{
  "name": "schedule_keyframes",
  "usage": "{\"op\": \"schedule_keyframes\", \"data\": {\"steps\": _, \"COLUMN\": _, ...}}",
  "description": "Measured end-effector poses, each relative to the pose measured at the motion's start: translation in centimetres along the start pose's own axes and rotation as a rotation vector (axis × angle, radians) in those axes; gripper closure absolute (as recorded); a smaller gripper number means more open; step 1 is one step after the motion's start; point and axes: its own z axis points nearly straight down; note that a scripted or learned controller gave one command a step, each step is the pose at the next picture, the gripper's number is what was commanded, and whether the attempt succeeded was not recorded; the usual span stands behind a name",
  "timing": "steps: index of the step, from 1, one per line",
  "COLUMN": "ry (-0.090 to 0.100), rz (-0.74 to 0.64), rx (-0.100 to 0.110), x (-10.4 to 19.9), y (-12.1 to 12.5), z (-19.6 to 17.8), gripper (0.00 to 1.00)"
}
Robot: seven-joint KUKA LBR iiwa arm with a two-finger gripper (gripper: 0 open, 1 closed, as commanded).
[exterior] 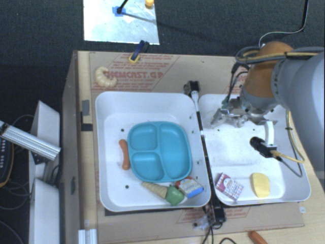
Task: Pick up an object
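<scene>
Reading "CAST" on cardboard

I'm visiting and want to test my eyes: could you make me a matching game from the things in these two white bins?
Things:
1. blue divided plastic plate
2. orange sausage-shaped toy
3. pale yellow rounded block
4. red-and-white small packet

Places:
A. right bin, near corner
B. left bin, centre
C. right bin, beside the divider
D. left bin, left of the plate

Pairs: 1-B, 2-D, 3-A, 4-C
</scene>
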Motion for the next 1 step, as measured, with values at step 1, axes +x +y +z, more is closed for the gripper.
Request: {"op": "schedule_keyframes", "data": {"steps": 1, "ry": -0.001, "rz": 0.0, "rx": -0.003, "x": -2.64, "y": 3.19, "z": -0.11, "gripper": 0.0}}
